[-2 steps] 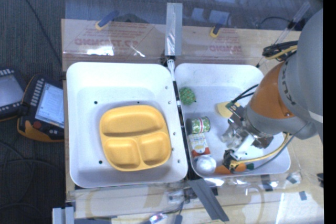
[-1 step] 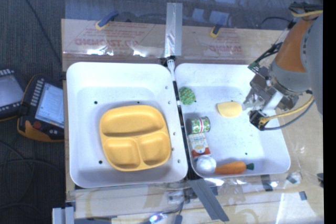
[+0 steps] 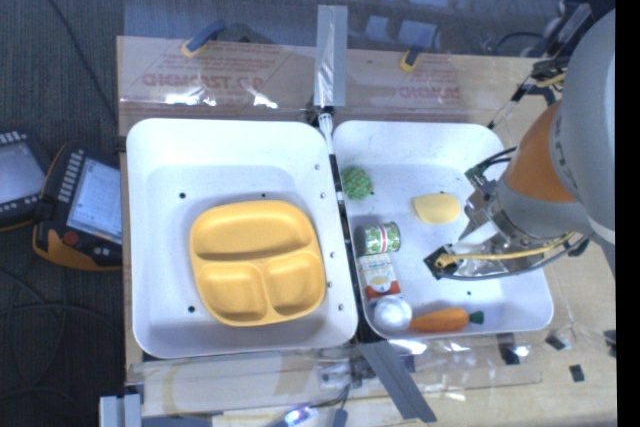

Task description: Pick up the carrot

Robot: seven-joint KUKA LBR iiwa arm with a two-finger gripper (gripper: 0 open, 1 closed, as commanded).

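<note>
The carrot (image 3: 438, 320) lies on its side against the near wall of the right bin (image 3: 520, 307), with its orange body pointing left and its small green top to the right. The claw (image 3: 476, 215) hangs over the right half of the same bin, apart from the carrot and farther back, at the end of the grey arm (image 3: 590, 115) with its orange band. From this slant I cannot tell whether the claw is apart or together, and nothing shows clamped in it. Just left of the claw a pale yellow rounded piece (image 3: 437, 207) rests on the bin floor. Farther left, near the dividing wall, stand a green can (image 3: 380, 238) on its side, a small carton with a red and white label (image 3: 378, 275) below it, and a bumpy green ball (image 3: 356, 181) above. A pale, shiny round thing (image 3: 392, 313) sits just beside the carrot's left tip. In the left bin (image 3: 150, 215) a yellow divided plate (image 3: 258, 260) lies flat in the middle. Both bins rest on the surface (image 3: 200, 65), and a handheld control unit (image 3: 80, 205) lies on the floor to the left.
</note>
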